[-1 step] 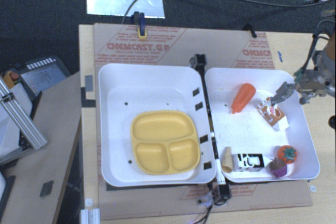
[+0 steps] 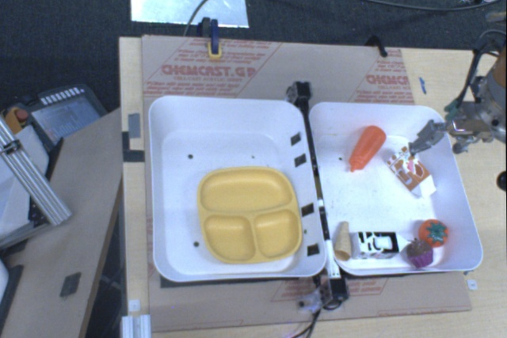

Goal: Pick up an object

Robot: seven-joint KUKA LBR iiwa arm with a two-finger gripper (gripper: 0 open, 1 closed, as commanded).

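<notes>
The left white bin [image 2: 170, 170] holds a yellow three-compartment plastic plate [image 2: 249, 214]. The right white bin [image 2: 459, 194] holds a small tan cone [image 2: 342, 241], a black-and-white packet [image 2: 375, 243], an orange plastic carrot [image 2: 367, 147], a white-and-orange carton [image 2: 410, 172], a purple toy [image 2: 419, 252] and an orange round toy [image 2: 433, 232]. The gripper [image 2: 432, 132] hovers just beside the carton at the bin's far right edge; I cannot tell its finger state. The carton looks light, stiff and smooth, probably best pinched across its narrow sides.
</notes>
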